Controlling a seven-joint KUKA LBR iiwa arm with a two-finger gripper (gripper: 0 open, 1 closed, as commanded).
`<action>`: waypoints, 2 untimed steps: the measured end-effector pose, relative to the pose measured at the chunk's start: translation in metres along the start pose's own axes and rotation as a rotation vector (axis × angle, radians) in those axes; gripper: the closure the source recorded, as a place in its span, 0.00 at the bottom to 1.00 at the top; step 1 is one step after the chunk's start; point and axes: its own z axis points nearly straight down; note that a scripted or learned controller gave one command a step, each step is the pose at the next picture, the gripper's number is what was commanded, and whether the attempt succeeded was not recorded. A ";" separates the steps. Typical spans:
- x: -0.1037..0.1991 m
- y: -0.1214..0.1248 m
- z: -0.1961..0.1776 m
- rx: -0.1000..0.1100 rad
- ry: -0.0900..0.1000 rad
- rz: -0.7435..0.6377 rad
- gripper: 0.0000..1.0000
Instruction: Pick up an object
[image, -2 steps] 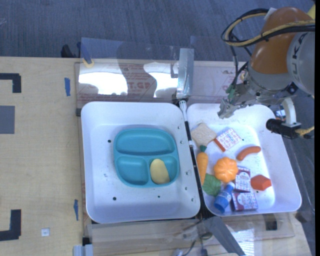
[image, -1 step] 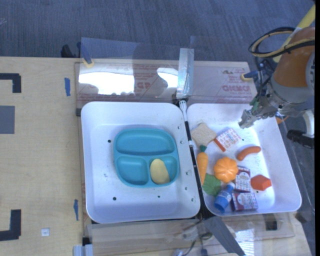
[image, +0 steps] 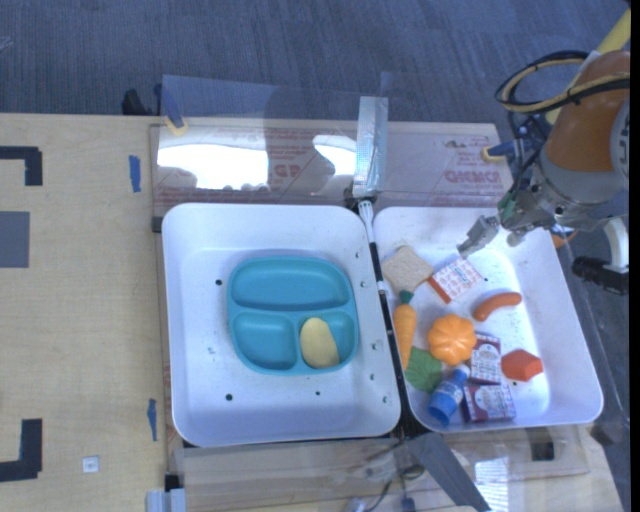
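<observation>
The hand (image: 480, 234) hangs over the back of the right bin (image: 575, 330), near its far wall, at the end of the grey arm that comes in from three o'clock. Whether it is open or closed I cannot tell at this size and angle, though nothing visibly sits in it.

The pickable things lie in a cluster toward six and seven o'clock from the hand. Nearest is a small white and red packet (image: 456, 279), just below it at about seven o'clock, lying flat. Beside that, toward eight o'clock, is a tan slice of bread (image: 405, 266). An orange sausage (image: 497, 303) lies at about five o'clock, its long axis running roughly from eight to two o'clock. Farther down are a small pumpkin (image: 452, 339), a carrot (image: 404, 327) lying lengthwise from twelve to six, and a blue bottle (image: 447, 398).

My guess is the packet is the easiest reach: a short drop down and slightly toward seven o'clock
</observation>
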 end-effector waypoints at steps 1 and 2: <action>0.001 -0.057 0.081 -0.006 -0.002 -0.102 0.00; 0.024 -0.096 0.080 -0.007 -0.003 -0.215 0.00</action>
